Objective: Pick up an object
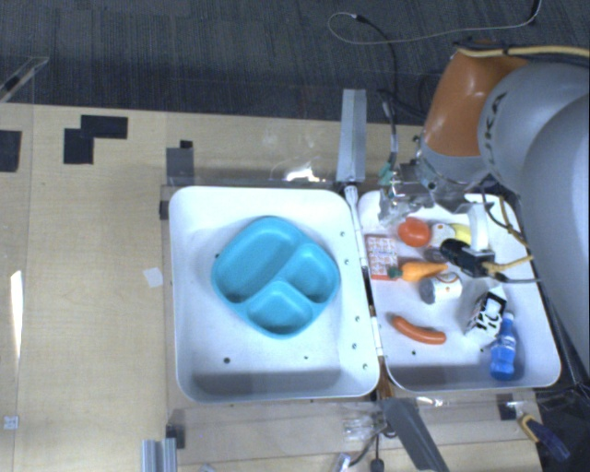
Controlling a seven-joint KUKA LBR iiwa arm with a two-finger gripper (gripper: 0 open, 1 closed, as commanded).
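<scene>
Worktop (pixel 83 277) of pale wood tone carries two shallow white bins side by side, with black tape marks (pixel 92 136) near its far left corner. Beyond its far edge lies dark grey flooring (pixel 184 55) with a thin cable (pixel 369 28) looped on it.

The left bin (pixel 184 304) holds a blue divided tray (pixel 277 275). The right bin (pixel 539 364) holds the small objects: a round orange-red piece (pixel 414 230), a carrot (pixel 422 271) with a green tip, a reddish sausage (pixel 418 329), a blue bottle (pixel 503 348) at the near right, a black-and-white patterned item (pixel 486 313) and a printed card (pixel 381 255) against the left wall.

The grey arm (pixel 535 138) with its orange band (pixel 461 101) reaches over the right bin's far side. The end effector (pixel 403 194) sits at the far left corner, just beyond the orange-red piece; whether it is open or closed cannot be told, and nothing is seen in its grasp.
</scene>
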